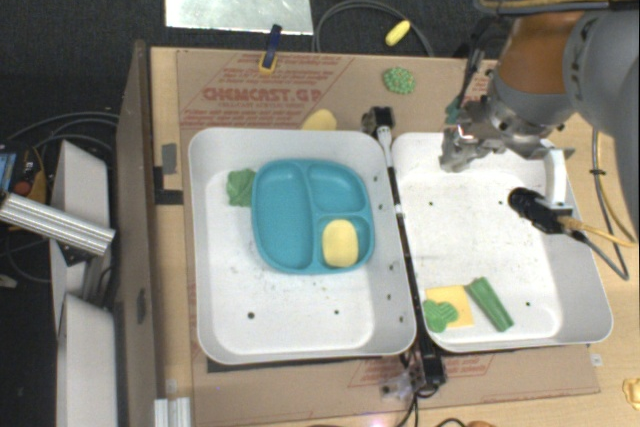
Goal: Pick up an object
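Observation:
My gripper (463, 153) hangs over the far left corner of the right bin (585, 310), with bare bin floor below it. In that bin's near part lie a green stick (491, 303), a flat yellow piece (456, 302) and a small green leafy piece (438, 314), all well apart from the gripper. The left bin (215, 245) bears a teal divided plate (290, 215) with a yellow oval piece (340, 242) in its near right compartment. A green leafy piece (240, 186) lies against the plate's left edge.
Behind the bins, on the cardboard, lie a green round piece (399, 80), a yellow piece (320, 121) and a blue-and-yellow clip (270, 51). A yellow item (398, 33) lies on the dark floor further back. A black part with cables (535, 208) sticks out over the right bin.

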`<state>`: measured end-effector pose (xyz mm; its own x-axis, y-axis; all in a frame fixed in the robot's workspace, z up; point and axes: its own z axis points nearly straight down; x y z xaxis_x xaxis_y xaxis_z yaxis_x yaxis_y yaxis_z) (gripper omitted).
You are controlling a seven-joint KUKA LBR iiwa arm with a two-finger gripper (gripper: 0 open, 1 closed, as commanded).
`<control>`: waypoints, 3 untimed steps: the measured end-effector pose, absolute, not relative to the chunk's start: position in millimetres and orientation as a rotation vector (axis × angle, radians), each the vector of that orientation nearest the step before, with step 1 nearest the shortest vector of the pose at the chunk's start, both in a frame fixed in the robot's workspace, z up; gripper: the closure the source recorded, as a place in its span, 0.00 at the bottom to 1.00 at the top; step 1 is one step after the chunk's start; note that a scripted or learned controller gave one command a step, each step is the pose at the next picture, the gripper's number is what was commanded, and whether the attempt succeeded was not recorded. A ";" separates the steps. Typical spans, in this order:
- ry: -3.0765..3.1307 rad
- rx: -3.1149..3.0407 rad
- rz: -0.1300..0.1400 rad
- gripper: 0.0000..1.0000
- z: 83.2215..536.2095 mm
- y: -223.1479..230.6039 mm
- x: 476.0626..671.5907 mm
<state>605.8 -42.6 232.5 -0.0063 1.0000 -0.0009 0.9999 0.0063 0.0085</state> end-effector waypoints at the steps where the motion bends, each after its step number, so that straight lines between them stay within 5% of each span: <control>1: 2.216 2.224 -0.001 1.00 251.3 -88.2 549.1; 2: 2.225 2.211 0.005 1.00 246.8 -90.5 615.1; 3: 2.227 2.209 0.007 1.00 274.8 -62.6 649.5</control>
<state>649.5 -62.6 274.8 -0.0078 1.0000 -0.0002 0.9999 0.0078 0.0069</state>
